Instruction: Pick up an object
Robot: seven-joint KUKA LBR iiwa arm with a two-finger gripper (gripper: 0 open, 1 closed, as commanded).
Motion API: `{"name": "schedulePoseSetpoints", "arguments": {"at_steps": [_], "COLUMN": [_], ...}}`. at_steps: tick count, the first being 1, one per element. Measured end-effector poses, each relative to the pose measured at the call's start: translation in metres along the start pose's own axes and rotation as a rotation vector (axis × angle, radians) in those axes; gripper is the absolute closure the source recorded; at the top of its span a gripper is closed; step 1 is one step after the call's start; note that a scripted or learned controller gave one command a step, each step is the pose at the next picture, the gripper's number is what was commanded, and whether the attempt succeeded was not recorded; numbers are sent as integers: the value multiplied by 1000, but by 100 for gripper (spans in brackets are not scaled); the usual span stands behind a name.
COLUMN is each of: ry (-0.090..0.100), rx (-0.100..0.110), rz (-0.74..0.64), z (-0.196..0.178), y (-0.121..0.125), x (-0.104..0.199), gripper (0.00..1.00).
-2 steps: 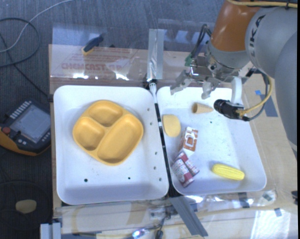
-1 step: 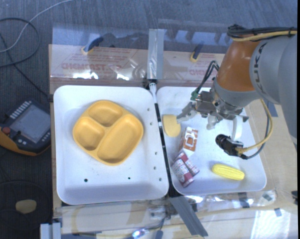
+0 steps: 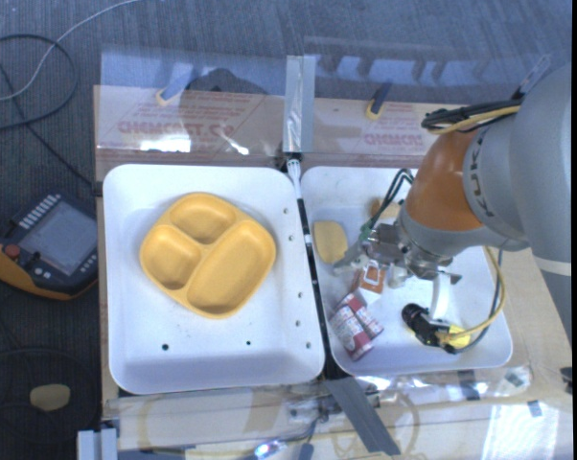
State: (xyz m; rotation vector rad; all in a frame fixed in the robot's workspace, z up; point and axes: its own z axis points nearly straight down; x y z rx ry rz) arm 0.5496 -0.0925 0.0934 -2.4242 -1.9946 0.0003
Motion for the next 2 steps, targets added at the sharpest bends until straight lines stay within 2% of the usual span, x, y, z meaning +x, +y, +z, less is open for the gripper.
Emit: {"name": "schedulePoseSetpoints", "arguments": {"at_steps": [1,2], "ry": [3,-6], "rx": [3,1], "rz": [-1,-26], "z": [-8,-144], "y": [0,50], "x": [1,-4], "gripper": [100,100]}}
